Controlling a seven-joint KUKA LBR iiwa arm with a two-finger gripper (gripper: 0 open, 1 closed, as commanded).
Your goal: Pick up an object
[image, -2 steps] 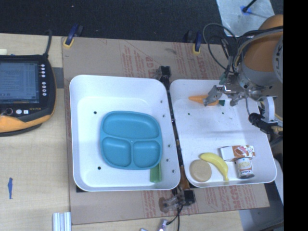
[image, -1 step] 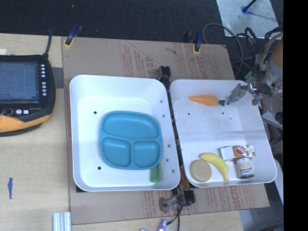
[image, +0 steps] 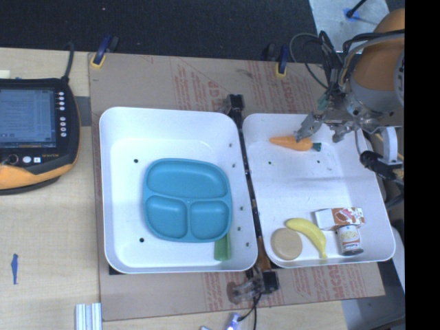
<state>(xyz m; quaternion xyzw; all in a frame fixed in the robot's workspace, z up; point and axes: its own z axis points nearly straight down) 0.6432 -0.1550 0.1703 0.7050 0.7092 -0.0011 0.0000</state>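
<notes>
**Carrot lies crosswise under the claw, far end of right bin**

Nearest the camera, along the right bin's (image: 256,184) front wall: a round tan cookie-like disc (image: 287,244), a yellow plastic banana (image: 309,234), a small red-and-white carton (image: 339,218) and a little labelled can (image: 350,240). Left bin (image: 110,184) holds a blue three-compartment plastic tray (image: 186,199) and a green strip (image: 221,247).

Target judged to be the orange plastic carrot with a green stub (image: 293,143), lying near the right bin's back wall, well apart from the front cluster. Long axis runs left–right, tip pointing left, stub right.

Gripper (image: 309,133) sits at the carrot's stub end, just above it. Fingers look apart, straddling that end; contact cannot be confirmed. The carrot's body extends leftward from the claw, so the grasp looks off-centre.
</notes>
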